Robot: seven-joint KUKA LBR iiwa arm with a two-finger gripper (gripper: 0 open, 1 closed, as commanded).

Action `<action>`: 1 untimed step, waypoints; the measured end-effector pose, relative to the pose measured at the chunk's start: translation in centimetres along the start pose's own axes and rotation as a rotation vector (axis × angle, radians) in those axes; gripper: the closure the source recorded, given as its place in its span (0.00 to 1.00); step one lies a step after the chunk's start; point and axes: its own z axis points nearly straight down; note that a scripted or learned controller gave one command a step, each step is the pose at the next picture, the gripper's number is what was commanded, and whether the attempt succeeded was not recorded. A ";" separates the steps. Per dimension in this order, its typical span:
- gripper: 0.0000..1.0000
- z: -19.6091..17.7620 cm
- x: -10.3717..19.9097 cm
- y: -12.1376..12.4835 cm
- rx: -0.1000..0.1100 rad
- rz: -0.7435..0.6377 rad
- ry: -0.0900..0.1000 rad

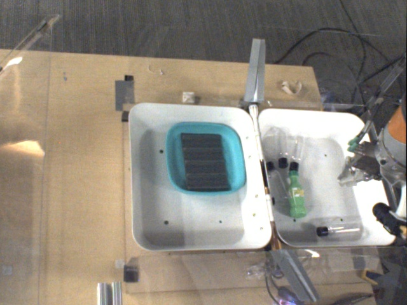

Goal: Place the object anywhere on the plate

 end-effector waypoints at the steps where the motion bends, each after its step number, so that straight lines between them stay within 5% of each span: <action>1: 1.00 2.0 4.0 -2.1 0.013 -0.185 0.001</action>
